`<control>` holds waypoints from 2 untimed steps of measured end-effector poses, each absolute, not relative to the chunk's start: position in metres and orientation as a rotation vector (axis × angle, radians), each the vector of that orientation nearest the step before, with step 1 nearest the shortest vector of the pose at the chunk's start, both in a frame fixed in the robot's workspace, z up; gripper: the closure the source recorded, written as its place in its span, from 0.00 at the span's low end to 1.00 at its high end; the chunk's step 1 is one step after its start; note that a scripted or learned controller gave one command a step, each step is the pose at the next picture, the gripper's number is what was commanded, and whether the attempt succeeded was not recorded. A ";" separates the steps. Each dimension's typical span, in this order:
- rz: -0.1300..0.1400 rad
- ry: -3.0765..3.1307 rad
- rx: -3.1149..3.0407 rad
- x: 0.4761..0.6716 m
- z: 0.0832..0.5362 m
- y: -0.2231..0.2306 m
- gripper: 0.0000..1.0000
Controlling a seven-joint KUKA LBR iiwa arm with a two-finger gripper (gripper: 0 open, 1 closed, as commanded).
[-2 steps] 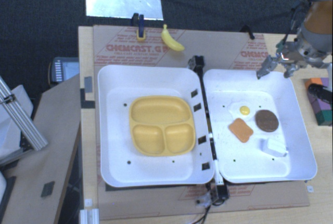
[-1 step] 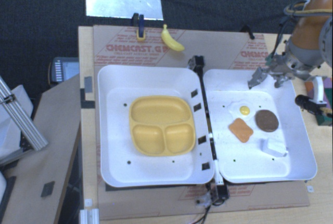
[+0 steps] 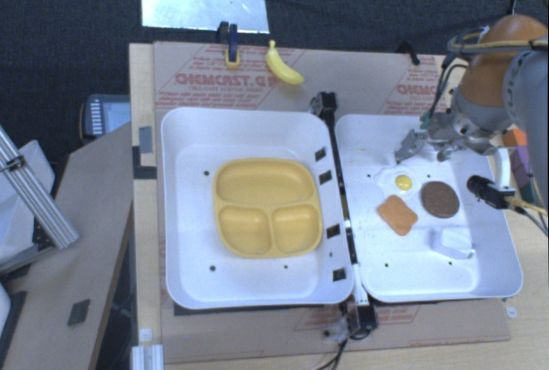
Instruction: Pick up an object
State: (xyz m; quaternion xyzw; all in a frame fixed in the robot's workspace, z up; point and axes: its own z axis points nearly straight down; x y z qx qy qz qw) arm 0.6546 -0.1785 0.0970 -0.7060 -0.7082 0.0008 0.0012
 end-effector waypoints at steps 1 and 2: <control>-0.004 -2.231 -2.219 0.657 0.113 -0.179 1.00; -0.008 -2.234 -2.221 0.666 0.175 -0.175 1.00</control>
